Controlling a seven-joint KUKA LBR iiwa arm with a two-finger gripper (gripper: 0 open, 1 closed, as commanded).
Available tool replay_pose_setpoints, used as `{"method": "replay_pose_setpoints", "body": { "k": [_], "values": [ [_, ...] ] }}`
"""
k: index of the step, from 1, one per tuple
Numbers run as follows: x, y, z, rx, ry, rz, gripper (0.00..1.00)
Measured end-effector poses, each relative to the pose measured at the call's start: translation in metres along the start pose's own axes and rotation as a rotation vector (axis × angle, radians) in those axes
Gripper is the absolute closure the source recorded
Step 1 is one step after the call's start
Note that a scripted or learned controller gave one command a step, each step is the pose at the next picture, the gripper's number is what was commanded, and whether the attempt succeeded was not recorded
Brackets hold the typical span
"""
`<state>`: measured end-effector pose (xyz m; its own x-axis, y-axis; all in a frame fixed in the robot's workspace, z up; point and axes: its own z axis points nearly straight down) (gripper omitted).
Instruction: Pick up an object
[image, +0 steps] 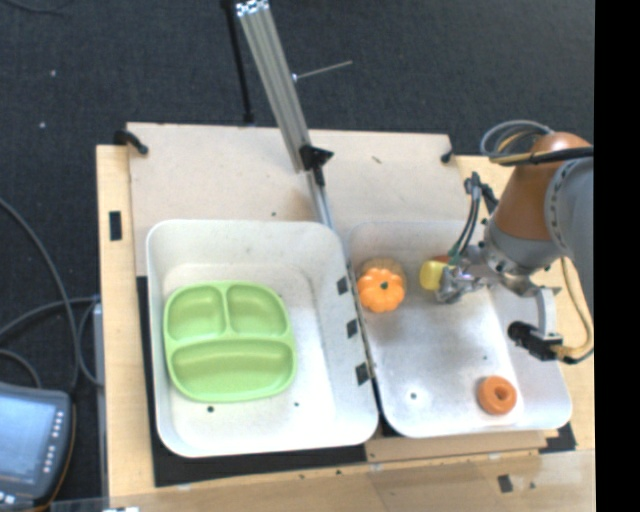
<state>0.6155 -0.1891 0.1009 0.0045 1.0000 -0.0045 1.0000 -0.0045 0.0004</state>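
In the right bin (440, 400) lie a small orange pumpkin (381, 289) near its left wall, a small yellow object (433, 274) to the pumpkin's right, and an orange ring-shaped piece (496, 395) near the front right corner. My gripper (455, 283) is low over the bin's back part, right beside the yellow object and seemingly touching its right side. The grey arm with its orange band (525, 200) comes in from the right.
The left bin (330, 410) holds a green divided plate (229, 340). A slanted metal pole (283, 95) rises from the bench behind the bins. A black clip (530, 338) hangs off the arm over the right bin's right edge.
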Motion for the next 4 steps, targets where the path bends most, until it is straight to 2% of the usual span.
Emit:
{"method": "replay_pose_setpoints", "body": {
  "k": [1,2,3,4],
  "values": [
    [0.028,-0.003,-0.075,-0.008,0.003,-0.009,1.00],
    [0.068,-0.004,-0.084,-0.001,0.005,-0.010,1.00],
    [0.124,0.004,-0.102,-0.003,0.005,-0.012,1.00],
    [0.097,0.019,-0.145,-0.006,0.002,-0.004,1.00]
  ]
}}
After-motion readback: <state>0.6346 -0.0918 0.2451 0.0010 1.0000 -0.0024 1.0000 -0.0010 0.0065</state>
